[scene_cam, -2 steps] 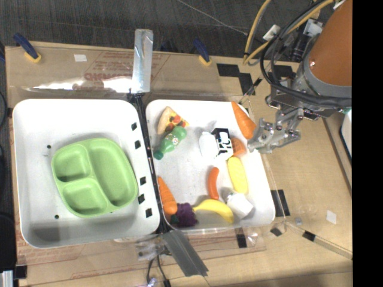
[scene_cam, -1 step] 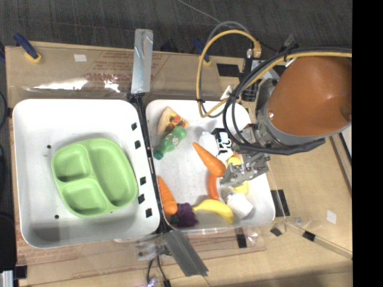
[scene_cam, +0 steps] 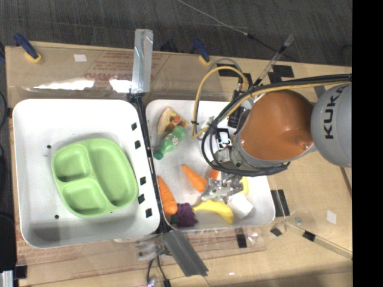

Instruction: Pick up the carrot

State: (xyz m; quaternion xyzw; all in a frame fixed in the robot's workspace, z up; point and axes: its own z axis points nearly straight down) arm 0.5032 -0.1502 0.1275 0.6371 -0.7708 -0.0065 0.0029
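Orange and tapered, the carrot (scene_cam: pixel 193 177) lies on the white floor of the right bin (scene_cam: pixel 157 109), roughly mid-bin, its thin tip toward the upper left and its thick end down-right, very near the gripper (scene_cam: pixel 220 189). I read the gripper as low over the bin floor just right of the carrot's thick end; the metal parts there are too cluttered for me to say whether they stand apart or together, and I see nothing held between them. A second orange piece (scene_cam: pixel 167 197) lies along the bin's left wall, longer and darker at its lower end; I take it for another vegetable and must not let the approach drift that way. Below the carrot sit a purple item (scene_cam: pixel 186 214), a banana (scene_cam: pixel 216 210) and a white block (scene_cam: pixel 240 205), all close to the gripper. Further up are a green bottle (scene_cam: pixel 168 143) and a pizza slice (scene_cam: pixel 169 121), well apart from the carrot. The left bin (scene_cam: pixel 36 109) holds a green divided plate (scene_cam: pixel 94 176). My judgement: the grasp is not yet made. To do it well, I would centre over the carrot's midsection, align the closing direction across its narrow width, descend until nearly at the floor, and keep clear of the banana.
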